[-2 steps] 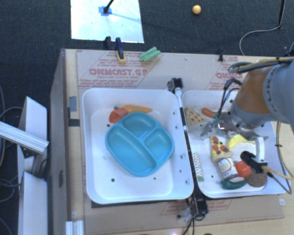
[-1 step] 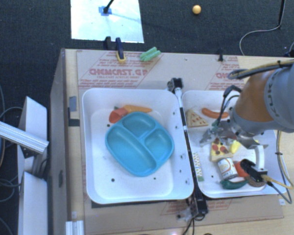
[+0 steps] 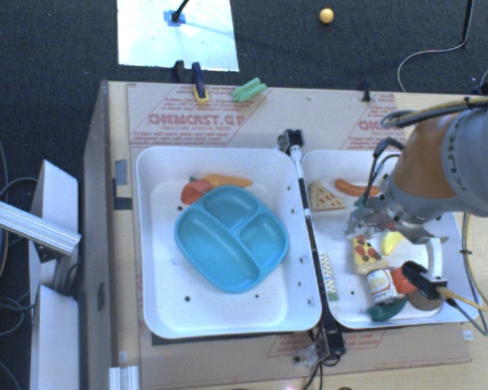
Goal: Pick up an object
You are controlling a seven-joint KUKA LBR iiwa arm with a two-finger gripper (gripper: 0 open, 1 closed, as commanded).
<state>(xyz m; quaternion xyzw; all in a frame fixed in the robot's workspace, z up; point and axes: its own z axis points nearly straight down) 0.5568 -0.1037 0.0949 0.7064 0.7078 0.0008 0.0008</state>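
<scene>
From above, the grey arm reaches over the right bin (image 3: 455, 319) with its hand (image 3: 364, 218) low among the toy food; whether it is clenched or released cannot be told. Just below it lies a pizza-printed piece (image 3: 364, 253), beside a small can (image 3: 380, 284) and a yellow piece (image 3: 391, 241). The left bin (image 3: 159, 299) holds a blue divided plate (image 3: 231, 238).

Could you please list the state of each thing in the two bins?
Blue tray: right way up, tilted in the left bin.
Carrot: lying flat behind the tray.
Pizza slice: flat in the right bin.
Bottle: on its side.
Tool: low over the right bin.
</scene>
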